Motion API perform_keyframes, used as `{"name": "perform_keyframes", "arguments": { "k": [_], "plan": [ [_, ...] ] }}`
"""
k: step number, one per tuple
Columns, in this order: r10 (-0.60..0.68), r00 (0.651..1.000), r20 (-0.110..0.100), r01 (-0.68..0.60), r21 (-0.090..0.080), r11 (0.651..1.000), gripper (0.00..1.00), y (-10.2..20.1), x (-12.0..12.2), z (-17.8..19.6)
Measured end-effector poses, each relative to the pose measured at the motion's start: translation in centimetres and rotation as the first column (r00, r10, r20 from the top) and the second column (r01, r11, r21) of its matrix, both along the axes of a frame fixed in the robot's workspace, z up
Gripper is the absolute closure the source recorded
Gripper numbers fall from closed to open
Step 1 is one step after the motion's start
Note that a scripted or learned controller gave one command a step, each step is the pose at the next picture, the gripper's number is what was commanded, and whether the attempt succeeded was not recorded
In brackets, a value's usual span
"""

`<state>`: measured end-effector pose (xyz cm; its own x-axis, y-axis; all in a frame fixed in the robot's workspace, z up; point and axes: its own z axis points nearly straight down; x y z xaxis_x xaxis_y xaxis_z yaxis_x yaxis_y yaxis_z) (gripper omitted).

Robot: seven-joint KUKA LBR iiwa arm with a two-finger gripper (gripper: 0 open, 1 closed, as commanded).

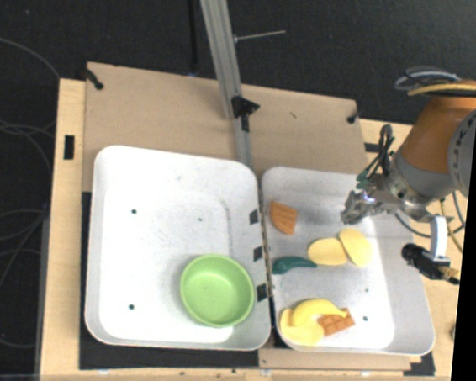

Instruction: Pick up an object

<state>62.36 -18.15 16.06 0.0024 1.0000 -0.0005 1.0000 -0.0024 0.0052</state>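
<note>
The gripper hangs over the upper part of the right bin, at the right of the frame, reaching in under the orange band of the arm. It looks small and dark against the white floor, and whether it is open or closed I cannot tell; nothing shows between its tips, so I judge that it carries nothing.

Possible picks lie just below it. Two pale yellow pieces sit touching each other near the bin's middle, the nearest things to the tool. A teal piece lies to their left by the bin's inner wall, and an orange wedge sits above that. Lower down, a yellow lump lies with a small orange piece on or against it.

The left bin holds a green bowl, upright, at its lower right corner.

The arm's spot suggests a descent toward the pale yellow pair, probably; their touching may make a clean grasp awkward.
</note>
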Motion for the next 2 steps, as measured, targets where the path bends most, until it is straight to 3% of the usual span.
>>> {"name": "perform_keyframes", "arguments": {
  "k": [2],
  "plan": [
    [0.005, 1.0, 0.003, -0.005, -0.001, 1.0, 1.0, -0.7, 0.6, 10.0]
  ]
}}
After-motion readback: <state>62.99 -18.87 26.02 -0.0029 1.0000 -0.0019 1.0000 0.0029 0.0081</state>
